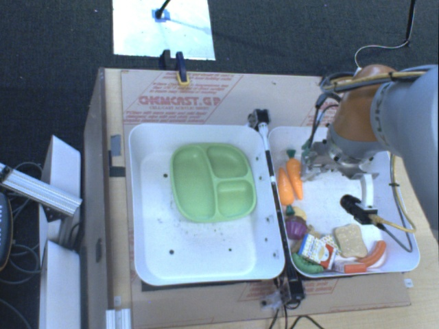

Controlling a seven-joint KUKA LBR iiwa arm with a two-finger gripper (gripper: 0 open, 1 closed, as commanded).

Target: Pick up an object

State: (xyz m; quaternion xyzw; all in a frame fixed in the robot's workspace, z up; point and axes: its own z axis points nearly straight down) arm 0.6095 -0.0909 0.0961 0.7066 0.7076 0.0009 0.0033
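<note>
Cardboard (178, 101) under both bins is showing red "CHEMCAST GP" lettering; gripper (310, 164) is hovering beside carrot (294, 174), finger state undeterminable.

Dark carpet floor (288, 19); white sheet (163, 19) on it behind bench.

Grey arm (405, 108) enters from the right, upper part of view, bent downward. Orange band (357, 112) sits above the wrist, facing left. Wrist points down and left, with cables looped around it. Gripper (310, 164) hangs low at the wrist's lower left end. Finger state is hard to read from this angle.
</note>
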